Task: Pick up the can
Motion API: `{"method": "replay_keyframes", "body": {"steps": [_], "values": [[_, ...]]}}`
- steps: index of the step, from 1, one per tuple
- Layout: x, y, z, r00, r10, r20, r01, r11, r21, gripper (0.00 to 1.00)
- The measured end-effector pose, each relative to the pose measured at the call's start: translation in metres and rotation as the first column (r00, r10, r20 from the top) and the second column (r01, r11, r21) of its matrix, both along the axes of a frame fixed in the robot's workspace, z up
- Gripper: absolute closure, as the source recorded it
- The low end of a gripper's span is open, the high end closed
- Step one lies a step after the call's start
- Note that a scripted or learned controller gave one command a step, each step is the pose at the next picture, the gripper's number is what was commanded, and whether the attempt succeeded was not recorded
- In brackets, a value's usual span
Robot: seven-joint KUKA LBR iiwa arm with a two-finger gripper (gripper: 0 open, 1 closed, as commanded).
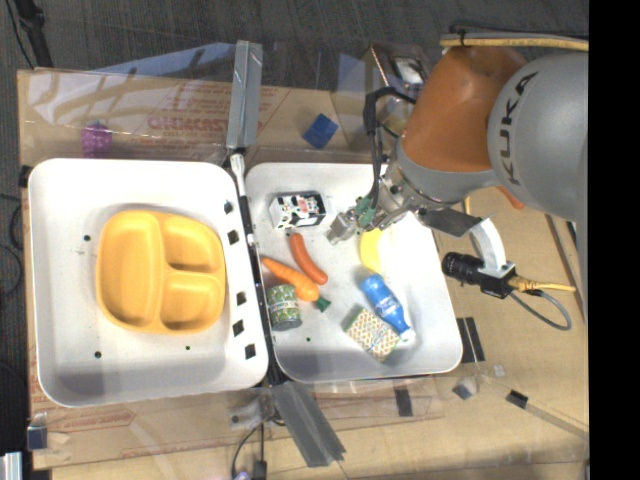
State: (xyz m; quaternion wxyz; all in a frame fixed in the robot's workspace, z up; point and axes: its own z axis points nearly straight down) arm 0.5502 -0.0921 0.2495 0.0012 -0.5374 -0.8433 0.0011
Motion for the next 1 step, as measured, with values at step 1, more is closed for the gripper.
{"method": "replay_keyframes", "body": {"steps": [1], "values": [[0.0286,0.0582,-0.0595,1.0,-0.005,-0.003,0.005,1.0,0.0,1.0]]}}
